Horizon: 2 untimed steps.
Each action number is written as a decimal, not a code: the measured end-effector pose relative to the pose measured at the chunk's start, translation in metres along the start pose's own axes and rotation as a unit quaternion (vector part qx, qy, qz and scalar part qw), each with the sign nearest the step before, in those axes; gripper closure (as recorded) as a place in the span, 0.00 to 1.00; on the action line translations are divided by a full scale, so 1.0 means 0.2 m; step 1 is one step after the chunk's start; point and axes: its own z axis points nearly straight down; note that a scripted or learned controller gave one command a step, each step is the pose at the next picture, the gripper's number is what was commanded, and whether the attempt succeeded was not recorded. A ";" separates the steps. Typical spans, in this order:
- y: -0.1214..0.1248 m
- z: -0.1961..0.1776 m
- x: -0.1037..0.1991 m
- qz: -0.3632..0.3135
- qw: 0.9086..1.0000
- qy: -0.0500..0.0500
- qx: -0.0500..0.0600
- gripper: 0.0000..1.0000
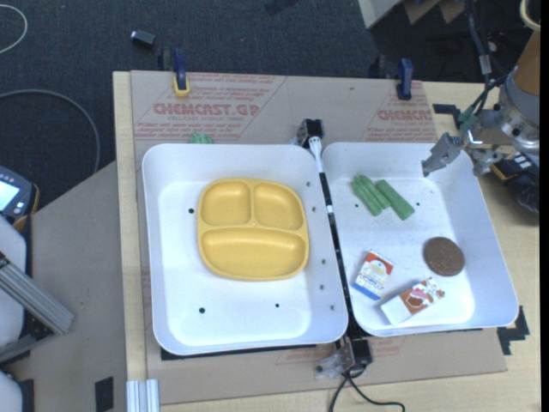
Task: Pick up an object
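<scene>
Arm cut off at right edge (claw fingers too blurred to read)

In the right bin, two green pods are lying side by side at a slant near the far wall. A brown disc is resting flat; two small printed packets are lying near the front.

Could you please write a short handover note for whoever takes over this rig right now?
Pincer: over the far right corner of the right bin, holding nothing; grip state unclear.
Right bin: green beans at the far side, brown disc toward the right, two small cartons at the near edge.
Left bin: yellow divided plate.
Done: nothing lifted yet.
Left: come down on one object, grasp it, lift it.
</scene>
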 end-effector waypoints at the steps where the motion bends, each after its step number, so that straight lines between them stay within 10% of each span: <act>1: 0.00 -0.05 0.00 -0.001 1.000 0.000 -0.001 1.00; 2: -0.07 -1.07 0.27 -0.003 1.000 -0.001 -0.008 1.00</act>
